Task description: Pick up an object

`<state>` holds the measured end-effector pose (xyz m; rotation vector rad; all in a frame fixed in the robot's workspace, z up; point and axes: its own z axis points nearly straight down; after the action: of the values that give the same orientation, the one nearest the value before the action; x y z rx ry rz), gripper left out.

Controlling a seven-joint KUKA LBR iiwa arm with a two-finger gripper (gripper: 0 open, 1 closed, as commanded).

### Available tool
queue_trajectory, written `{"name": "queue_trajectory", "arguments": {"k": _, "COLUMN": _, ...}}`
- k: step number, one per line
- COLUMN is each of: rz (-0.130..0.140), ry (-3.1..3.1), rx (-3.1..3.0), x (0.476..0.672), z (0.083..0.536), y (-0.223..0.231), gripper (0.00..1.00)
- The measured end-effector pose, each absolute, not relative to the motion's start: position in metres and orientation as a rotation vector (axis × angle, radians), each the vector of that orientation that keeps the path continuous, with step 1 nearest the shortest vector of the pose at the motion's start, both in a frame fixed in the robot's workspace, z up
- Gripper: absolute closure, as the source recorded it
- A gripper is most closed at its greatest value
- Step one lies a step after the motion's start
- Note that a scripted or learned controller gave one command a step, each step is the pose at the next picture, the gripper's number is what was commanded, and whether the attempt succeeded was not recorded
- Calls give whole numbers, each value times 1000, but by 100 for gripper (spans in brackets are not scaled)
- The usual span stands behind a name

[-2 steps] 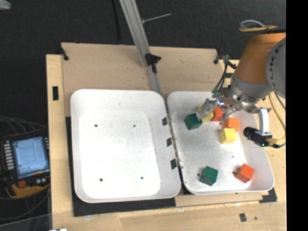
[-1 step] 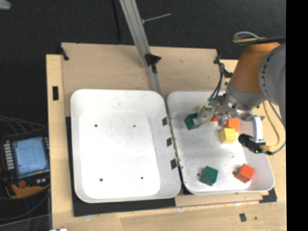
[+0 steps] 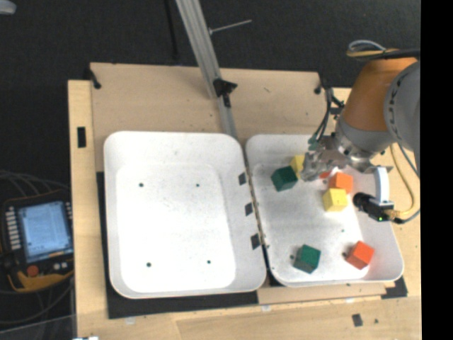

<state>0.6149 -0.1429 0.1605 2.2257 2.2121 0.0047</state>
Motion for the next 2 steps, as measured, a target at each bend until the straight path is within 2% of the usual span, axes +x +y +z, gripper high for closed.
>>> {"name": "queue_trajectory", "arguments": {"k": 1, "rz": 6, "ry": 2221, "rx": 2215, "x": 621, "z": 206, "y": -141, "gripper": 100}}
{"name": "queue_trajectory", "arguments": {"k": 2, "rz": 5, "ry": 2222, "rx": 2216, "x": 622, "z": 230, "y": -142, "gripper": 100}}
